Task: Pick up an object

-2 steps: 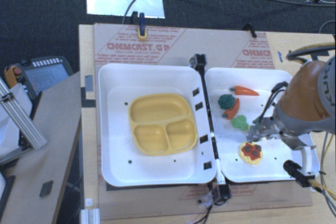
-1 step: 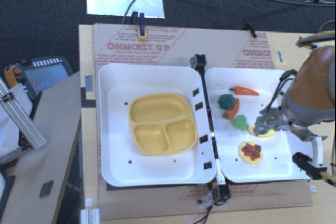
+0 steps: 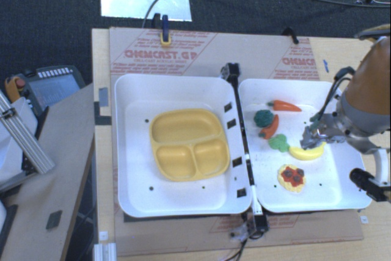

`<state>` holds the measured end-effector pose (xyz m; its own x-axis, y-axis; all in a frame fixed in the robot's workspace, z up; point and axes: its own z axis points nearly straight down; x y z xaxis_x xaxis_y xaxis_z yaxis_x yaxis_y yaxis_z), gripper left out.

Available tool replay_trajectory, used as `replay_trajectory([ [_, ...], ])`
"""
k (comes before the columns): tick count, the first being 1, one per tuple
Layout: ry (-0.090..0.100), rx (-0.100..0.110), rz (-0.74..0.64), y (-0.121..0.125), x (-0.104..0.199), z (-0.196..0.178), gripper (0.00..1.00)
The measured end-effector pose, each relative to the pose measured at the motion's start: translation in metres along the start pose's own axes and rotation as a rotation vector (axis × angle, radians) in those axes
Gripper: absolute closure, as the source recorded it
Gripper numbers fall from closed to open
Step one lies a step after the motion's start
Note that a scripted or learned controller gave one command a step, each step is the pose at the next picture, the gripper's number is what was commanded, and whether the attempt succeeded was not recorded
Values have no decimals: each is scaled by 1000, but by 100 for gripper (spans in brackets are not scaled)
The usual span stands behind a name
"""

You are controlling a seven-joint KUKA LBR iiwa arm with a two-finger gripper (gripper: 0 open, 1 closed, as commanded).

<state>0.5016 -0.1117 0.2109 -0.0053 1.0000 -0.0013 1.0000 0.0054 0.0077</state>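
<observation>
The right bin (image 3: 342, 192) holds several toy foods. An orange carrot (image 3: 284, 106) lies near its back, with a dark green broccoli (image 3: 264, 117) and a second small carrot (image 3: 270, 126) beside it. A lighter green piece (image 3: 278, 143) sits left of a yellow banana (image 3: 306, 153). A small pizza slice (image 3: 292, 178) lies toward the front. My gripper (image 3: 313, 142) is down in the right bin, right over the banana's upper edge. Its fingertips are dark and small against the banana.
The left bin (image 3: 134, 192) holds a yellow divided tray (image 3: 186, 143) with three compartments. A black divider rail (image 3: 239, 143) runs between the bins. The arm's grey body and orange band (image 3: 372, 79) hang over the right bin's right side.
</observation>
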Motion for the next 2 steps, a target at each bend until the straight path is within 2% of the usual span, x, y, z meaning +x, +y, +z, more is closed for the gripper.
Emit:
replay_trajectory([
  [2, 0, 1, 0, 3, 6, -90, 100],
])
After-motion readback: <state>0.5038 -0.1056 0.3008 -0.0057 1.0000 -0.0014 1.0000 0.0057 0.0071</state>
